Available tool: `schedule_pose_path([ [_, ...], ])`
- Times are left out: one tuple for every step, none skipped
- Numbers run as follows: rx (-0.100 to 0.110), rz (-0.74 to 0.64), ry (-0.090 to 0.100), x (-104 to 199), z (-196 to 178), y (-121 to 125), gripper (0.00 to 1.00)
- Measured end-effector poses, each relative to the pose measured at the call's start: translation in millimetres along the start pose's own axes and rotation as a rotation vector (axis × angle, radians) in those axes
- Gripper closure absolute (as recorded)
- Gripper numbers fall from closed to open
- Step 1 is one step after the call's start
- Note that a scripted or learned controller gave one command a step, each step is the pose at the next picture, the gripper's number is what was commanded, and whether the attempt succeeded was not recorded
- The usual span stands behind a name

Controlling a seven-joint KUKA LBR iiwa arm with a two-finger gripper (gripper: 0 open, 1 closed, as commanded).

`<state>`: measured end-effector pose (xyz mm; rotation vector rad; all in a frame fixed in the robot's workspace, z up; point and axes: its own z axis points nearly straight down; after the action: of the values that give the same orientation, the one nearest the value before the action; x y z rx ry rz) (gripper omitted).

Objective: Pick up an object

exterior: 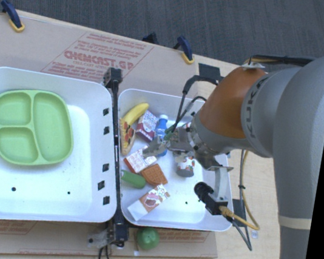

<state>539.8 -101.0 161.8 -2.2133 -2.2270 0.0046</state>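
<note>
We see the metal gripper [165, 147] low over right-centre clutter: a curved yellow banana [133, 115], glossy packets; whether its jaws are spread, we cannot tell. Left, a smooth green three-compartment tray [31, 127].

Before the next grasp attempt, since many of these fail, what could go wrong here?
1. The small toys in the right white bin lie packed together: yellow banana, red-and-white packet, orange waffle square. The gripper could nudge neighbours or catch two.
2. The grey arm hides part of the bin, so items under it are unseen.
3. A round green object lies outside the bins.
</note>
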Motion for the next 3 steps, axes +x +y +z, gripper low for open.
schedule_pose_path([
  [-0.004,-0.001,0.003,-12.6,66.8,36.6,0.00],
  [-0.005,-0.005,0.005,-11.0,55.5,37.9,1.00],
  [-0.002,0.001,0.002,23.6,-50.0,-49.2,1.00],
])
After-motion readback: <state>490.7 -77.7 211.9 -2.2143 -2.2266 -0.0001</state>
